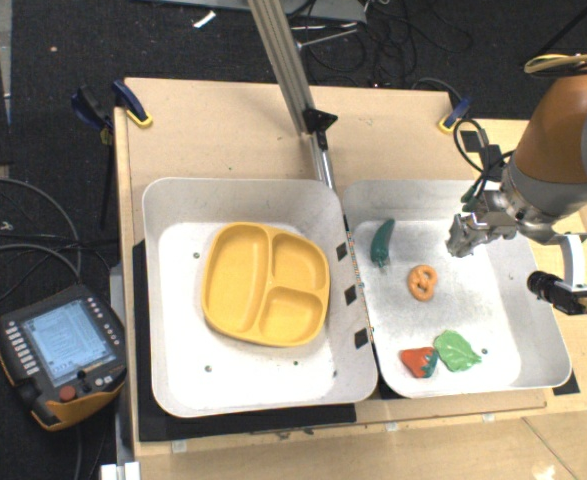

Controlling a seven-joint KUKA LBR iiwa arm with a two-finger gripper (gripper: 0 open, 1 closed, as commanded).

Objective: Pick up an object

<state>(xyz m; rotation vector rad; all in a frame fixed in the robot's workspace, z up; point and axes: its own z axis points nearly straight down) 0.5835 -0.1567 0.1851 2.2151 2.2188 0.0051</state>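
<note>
While the pretzel (423, 282) lies loose in the right bin (533, 358), the end effector (463, 238) hangs near it, grasp state indiscernible, seemingly poised to descend for a pick.

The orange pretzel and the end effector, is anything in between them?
No. In the camera view, just bare white bin floor lies between the orange pretzel and the end effector.
</note>
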